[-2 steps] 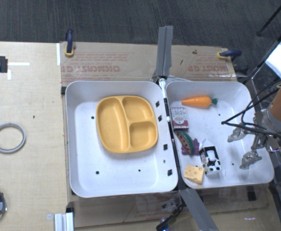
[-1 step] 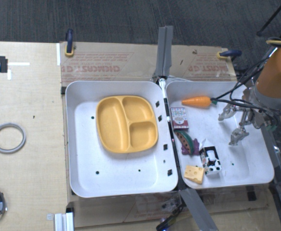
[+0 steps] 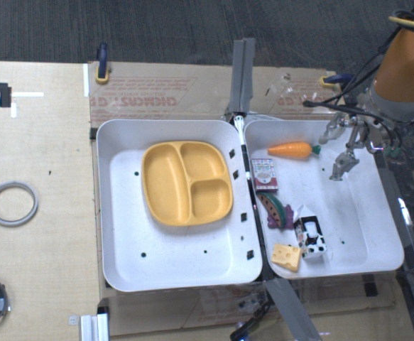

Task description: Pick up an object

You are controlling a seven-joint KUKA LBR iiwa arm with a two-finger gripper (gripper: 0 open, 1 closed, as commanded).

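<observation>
Right bin: open floor on the right, clutter on the left

Bare floor of the right bin is left open; the carrot, carton, cheese wedge are crowded along the divider.

Yellow tray; orange carrot; yellow cheese; white bins.

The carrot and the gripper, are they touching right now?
Apart. The camera view shows bare white bin floor between the carrot and the gripper, which hangs to the carrot's right.
</observation>
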